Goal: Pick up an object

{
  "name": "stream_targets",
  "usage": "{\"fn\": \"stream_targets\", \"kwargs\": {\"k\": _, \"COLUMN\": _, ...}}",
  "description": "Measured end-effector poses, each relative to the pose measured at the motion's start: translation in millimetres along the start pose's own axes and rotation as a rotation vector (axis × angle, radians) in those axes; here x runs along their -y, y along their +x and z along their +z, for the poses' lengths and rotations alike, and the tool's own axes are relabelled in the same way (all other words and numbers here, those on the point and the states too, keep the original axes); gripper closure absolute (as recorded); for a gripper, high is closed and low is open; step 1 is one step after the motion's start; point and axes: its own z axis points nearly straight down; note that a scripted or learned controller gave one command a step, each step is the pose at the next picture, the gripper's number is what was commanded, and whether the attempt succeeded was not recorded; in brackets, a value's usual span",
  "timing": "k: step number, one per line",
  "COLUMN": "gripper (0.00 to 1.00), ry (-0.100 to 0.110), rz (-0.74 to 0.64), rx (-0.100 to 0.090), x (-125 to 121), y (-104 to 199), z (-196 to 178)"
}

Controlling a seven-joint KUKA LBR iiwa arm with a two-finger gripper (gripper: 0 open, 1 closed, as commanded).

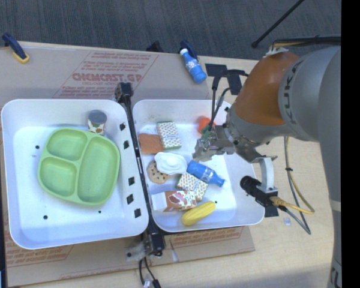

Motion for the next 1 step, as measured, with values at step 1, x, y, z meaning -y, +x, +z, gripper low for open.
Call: {"fn": "stream_targets", "kwargs": {"k": 1, "gripper": 0.00, "ry": 0.000, "rz": 0.001, "rx": 0.000, "x": 0.0, "y": -0.2, "z": 0.0}}
